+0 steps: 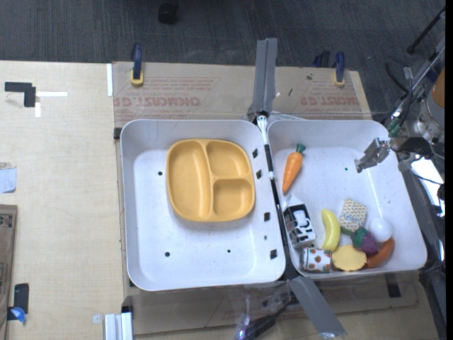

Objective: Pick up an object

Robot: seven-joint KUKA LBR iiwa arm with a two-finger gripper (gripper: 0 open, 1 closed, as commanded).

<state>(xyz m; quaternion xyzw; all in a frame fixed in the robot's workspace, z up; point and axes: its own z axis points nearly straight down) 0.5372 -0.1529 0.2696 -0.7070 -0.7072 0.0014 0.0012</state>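
Toys cluster at the near edge of the right bin (pixel 417 211): a banana (pixel 330 229), a grape bunch (pixel 367 241), with a carrot (pixel 291 169) farther back. Above the bin's far right, the claw (pixel 371 156) carries nothing; its finger state cannot be told. No pick appears begun.

Two white bins (pixel 134 211), one yellow tray (pixel 210 179), perhaps nine toys (pixel 291 168) (heaped)

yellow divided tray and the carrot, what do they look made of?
Yellow divided tray: looks like moulded plastic, matte, uniform colour with soft rounded compartment walls. Carrot: probably a plastic toy, smooth even orange with a green top; could be rubber or foam, the view can't settle it.
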